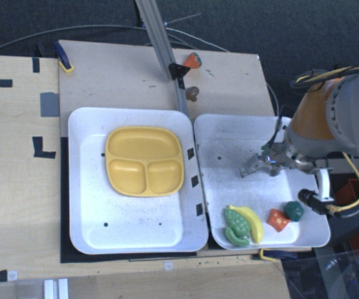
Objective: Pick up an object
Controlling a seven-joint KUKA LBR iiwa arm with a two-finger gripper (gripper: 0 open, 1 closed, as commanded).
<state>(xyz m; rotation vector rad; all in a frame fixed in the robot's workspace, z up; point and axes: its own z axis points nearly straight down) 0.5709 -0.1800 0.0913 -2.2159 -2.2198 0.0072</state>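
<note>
Hand [252, 167] hovers mid-right over the right bin [229, 136], grip unreadable; banana [252, 220] and strawberry [277, 220] lie lower right.

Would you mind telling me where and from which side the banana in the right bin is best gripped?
Probably across its middle, coming straight down from above. The banana lies flat and slanted near the front wall of the right bin. A green toy presses against its left side, leaving little room there, so the upper end, which pokes clear of the toy, may be the safer spot. The claw sits further back.
</note>
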